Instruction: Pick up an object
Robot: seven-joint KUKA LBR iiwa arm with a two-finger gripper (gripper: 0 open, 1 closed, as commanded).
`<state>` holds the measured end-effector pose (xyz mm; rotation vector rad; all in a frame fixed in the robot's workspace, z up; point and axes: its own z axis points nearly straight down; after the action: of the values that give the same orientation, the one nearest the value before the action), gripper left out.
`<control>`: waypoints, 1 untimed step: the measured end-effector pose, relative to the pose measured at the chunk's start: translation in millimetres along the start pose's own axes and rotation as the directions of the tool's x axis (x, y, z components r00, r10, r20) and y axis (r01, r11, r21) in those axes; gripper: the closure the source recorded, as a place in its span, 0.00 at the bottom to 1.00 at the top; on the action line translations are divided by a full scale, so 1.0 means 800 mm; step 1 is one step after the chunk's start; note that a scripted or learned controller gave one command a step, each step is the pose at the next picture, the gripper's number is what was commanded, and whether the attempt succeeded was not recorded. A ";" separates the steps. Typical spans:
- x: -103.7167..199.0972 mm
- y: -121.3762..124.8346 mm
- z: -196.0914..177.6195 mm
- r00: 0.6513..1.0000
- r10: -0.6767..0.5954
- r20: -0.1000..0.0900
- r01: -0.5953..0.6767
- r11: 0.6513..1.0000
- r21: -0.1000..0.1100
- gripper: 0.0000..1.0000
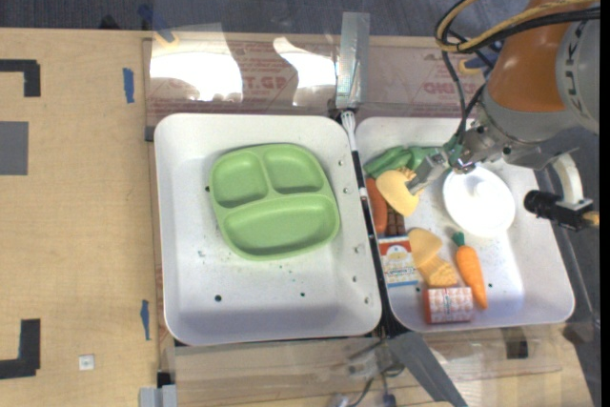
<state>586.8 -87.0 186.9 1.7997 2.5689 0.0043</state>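
Observation:
The right bin holds several toy foods. A green pod-like piece lies at its upper left, with a yellow piece just below it. My gripper reaches in from the right and sits low, right beside the yellow piece and the green one. A white round dish lies just right of the gripper. Further forward are an orange carrot, a small red-labelled can, a tan piece and a small box. A brown sausage-like piece lies along the bin's left wall.
The left bin bears a green divided plate. A metal divider stands behind the seam between the bins. Black and yellow cables loop above the arm's orange band over the right bin's back edge.

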 end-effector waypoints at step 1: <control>-0.018 -0.005 0.063 0.963 0.271 -0.002 -0.271 0.963 0.010 0.00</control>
<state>588.3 -101.7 136.4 2.1400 2.3048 -0.0038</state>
